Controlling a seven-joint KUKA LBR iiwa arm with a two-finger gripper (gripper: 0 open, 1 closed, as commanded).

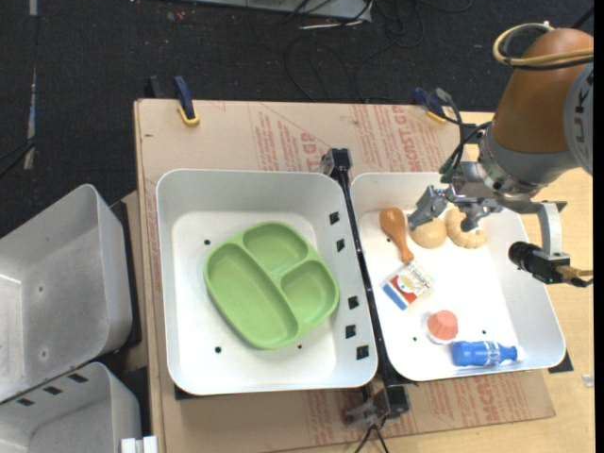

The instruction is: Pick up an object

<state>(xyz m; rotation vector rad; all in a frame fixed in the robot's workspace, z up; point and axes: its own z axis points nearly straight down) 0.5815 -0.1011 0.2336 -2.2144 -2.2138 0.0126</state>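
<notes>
Right bin [528,281]: wooden spoon [397,231], two tan rounded pieces [429,233] and [466,230] near the far wall, red-white-blue packet [408,286] at centre, pink round object [442,325] and blue bottle [482,353] lying flat near the front rim. Gripper [451,209] positioned directly over the two tan pieces, fingers spread apart, nothing between them. Left bin [179,253]: green divided plate [272,284] lying flat at centre.
</notes>
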